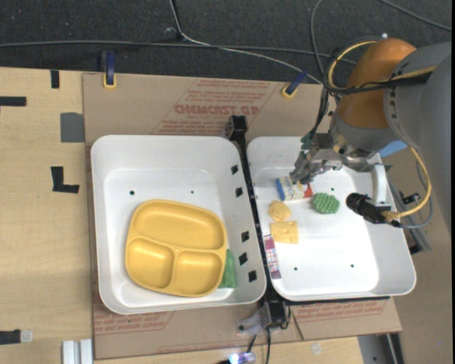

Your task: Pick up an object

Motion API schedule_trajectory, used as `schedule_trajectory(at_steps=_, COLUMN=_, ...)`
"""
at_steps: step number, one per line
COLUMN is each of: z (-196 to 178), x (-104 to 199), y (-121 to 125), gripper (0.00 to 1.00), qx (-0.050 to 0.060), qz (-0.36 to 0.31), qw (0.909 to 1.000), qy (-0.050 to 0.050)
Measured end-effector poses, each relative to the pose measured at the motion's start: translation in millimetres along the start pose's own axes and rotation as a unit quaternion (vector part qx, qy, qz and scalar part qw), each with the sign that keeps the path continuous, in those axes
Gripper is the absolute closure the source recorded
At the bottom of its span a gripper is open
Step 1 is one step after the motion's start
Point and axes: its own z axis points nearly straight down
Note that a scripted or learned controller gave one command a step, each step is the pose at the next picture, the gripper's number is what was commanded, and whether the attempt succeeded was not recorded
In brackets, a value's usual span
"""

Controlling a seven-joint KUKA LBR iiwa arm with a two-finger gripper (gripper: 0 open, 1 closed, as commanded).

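Yellow tray (174, 246) left bin; green object (325, 203) just below-right of hand (303, 174).

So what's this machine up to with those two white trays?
A robot arm reaches in from the right, with its gripper low over the right bin, just above a small blue and white item. Nearby lie a green piece and two yellow pieces. Nothing looks lifted yet. The left bin holds a yellow divided plate.

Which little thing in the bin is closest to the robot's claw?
The small blue-and-white packet in the right bin. It lies right under the gripper, while the green bumpy piece and the yellow chunks sit farther off.
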Motion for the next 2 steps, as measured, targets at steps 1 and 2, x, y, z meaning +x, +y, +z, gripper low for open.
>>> schedule_trajectory(at_steps=1, z=-49, x=0, y=1, gripper=1.0, qx=0.0, qz=0.0, qw=1.0, qy=0.0)
schedule_trajectory(at_steps=2, z=-57, x=46, y=-7, gripper=1.0, qx=0.002, qz=-0.002, qw=1.0, qy=0.001)
